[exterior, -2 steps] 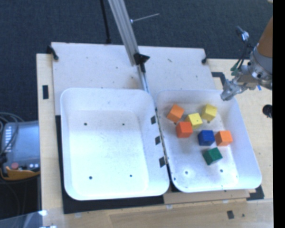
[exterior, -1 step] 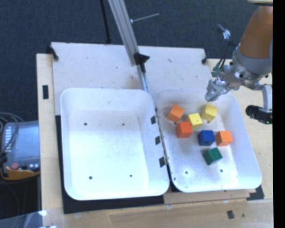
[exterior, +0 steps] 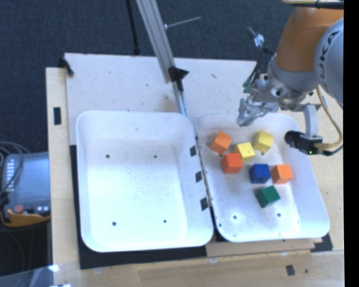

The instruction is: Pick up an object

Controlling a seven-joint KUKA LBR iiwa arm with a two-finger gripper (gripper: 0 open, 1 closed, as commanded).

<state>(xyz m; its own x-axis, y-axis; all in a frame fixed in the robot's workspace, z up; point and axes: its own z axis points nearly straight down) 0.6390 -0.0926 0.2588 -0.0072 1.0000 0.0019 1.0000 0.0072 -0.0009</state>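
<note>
Hand (exterior: 246, 117) is poised above right bin (exterior: 305, 220), nothing seen held; finger spread cannot be told. Coloured blocks are clustered beneath, yellow block (exterior: 263, 141) nearest, likely the target.

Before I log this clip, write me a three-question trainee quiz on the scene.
1. True or false: the blocks lie in the right bin.
2. Which block is nearest the claw? A) green block B) orange block C) blue block
3. Fill in: two blocks are ____, the colour of the one beside the small one.

Key: 1 true; 2 B; 3 yellow.
</note>
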